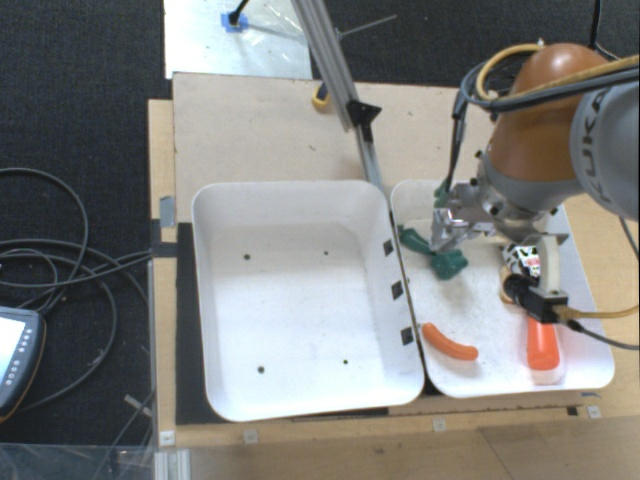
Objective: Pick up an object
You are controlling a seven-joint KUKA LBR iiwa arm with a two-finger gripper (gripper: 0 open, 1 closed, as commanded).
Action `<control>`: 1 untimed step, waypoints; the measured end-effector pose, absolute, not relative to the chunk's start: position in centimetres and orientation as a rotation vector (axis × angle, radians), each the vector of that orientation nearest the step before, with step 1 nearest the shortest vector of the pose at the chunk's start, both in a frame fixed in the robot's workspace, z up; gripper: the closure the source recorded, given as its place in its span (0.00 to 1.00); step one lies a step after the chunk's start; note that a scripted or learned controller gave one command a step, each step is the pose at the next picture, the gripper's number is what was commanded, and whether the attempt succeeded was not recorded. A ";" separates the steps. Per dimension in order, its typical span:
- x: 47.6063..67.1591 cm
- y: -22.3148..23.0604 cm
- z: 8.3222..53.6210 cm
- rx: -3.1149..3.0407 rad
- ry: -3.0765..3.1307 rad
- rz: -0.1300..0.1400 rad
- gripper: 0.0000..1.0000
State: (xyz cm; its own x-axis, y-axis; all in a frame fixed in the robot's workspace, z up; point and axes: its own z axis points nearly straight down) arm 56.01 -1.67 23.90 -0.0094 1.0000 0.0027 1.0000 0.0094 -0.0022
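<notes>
Left bin [300, 298] open; right bin [480, 378] cluttered

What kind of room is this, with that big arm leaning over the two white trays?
Most likely a robotics lab or test bench. A grey and orange robot arm reaches over two white bins on a plain board; the right one holds small toy-like things such as an orange piece. Loose cables trail across dark carpet.
</notes>
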 end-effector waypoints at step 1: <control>54.0 2.5 22.9 -2.209 -2.230 0.000 1.00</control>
